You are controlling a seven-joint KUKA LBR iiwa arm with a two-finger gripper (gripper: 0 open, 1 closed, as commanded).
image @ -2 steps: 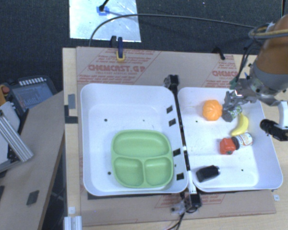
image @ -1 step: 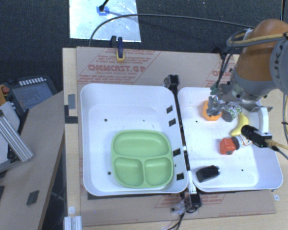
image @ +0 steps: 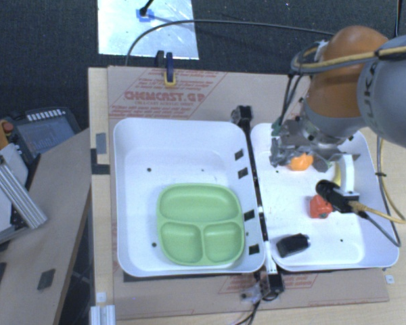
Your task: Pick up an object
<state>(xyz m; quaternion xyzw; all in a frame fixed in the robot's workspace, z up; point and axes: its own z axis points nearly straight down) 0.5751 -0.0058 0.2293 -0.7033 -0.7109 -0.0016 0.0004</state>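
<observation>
My gripper hangs low over the back left part of the right bin, under the grey and orange wrist. A small orange object lies just to its right, touching or nearly touching it; I cannot tell whether it is held. A red-orange object lies in the middle of the bin. A white and yellow object lies toward the right wall. Near the front left corner rests a small black block.
The left bin holds a green divided plate in its front half. A black divider strip runs between the two bins. The arm covers the back right of the right bin.
</observation>
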